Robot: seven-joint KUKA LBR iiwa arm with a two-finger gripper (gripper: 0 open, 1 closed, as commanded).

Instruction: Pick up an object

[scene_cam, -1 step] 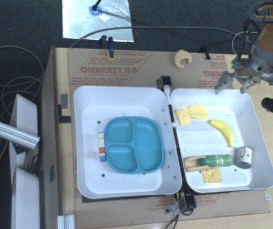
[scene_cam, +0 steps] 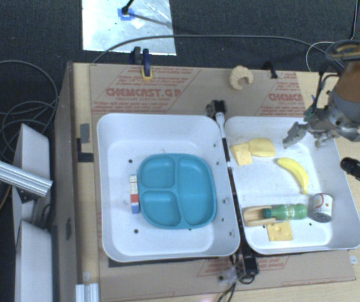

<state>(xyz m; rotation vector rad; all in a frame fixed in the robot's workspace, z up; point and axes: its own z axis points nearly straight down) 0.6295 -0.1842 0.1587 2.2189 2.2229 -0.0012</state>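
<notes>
My gripper (scene_cam: 306, 137) hangs over the far right part of the right bin (scene_cam: 347, 222), open, with nothing between its fingers. Below it and to the left lies a yellow banana (scene_cam: 293, 172). Two pale yellow blocks (scene_cam: 253, 150) rest near the bin's far left corner. Along the near side lie a green bottle (scene_cam: 287, 211), a wooden-handled piece (scene_cam: 254, 215), a small can (scene_cam: 321, 207) and a yellow cheese slice (scene_cam: 279, 231). The left bin (scene_cam: 114, 143) holds a blue divided plate (scene_cam: 177, 190) and a small red, white and blue box (scene_cam: 133, 194).
A beige ring-shaped piece (scene_cam: 241, 77) and a blue clamp (scene_cam: 145, 61) sit on the cardboard behind the bins. A black part (scene_cam: 359, 168) juts in at the right bin's right rim. Cables trail at the left and top.
</notes>
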